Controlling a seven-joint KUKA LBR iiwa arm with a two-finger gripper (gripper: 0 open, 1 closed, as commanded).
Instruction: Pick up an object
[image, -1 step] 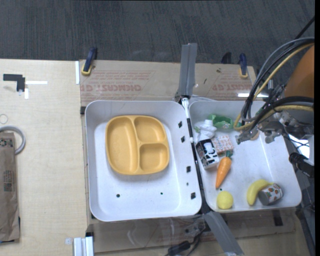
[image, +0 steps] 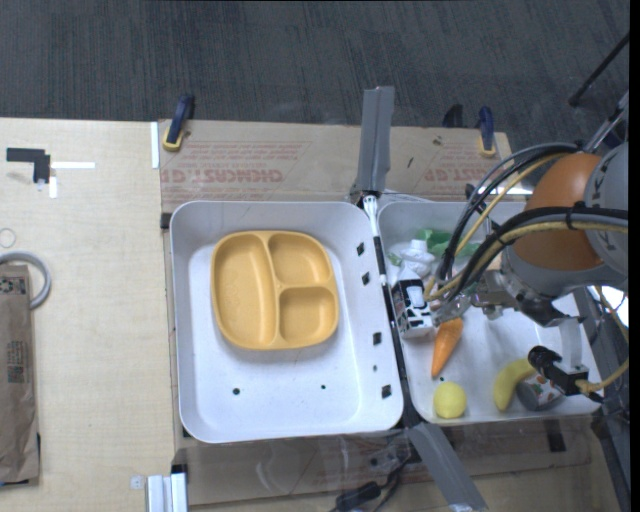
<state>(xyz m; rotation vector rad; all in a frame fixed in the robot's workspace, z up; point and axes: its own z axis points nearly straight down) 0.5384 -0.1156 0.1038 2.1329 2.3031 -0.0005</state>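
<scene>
Your gripper is down in the right bin, close against that bin's left wall, and the wrist and cables crowd it so much that you cannot tell how it is set or whether it has anything. Treat this as the reach-and-grasp step, not yet a confirmed pick.

Nearest to it, just below and to its right, lies the carrot, its thick end almost touching the tool and its tip pointing away down the bin. Farther below sits the yellow lemon, and well off to the right of that the banana, beside a dark object you cannot identify. Above the gripper you see white and green items bunched at the bin's far end.

Far to the left, across the divider, the yellow divided plate rests in the left bin.

The carrot looks like your best candidate. Your next move probably calls for centring over its thick end, closing across its width, then lifting straight up to check it comes along.
</scene>
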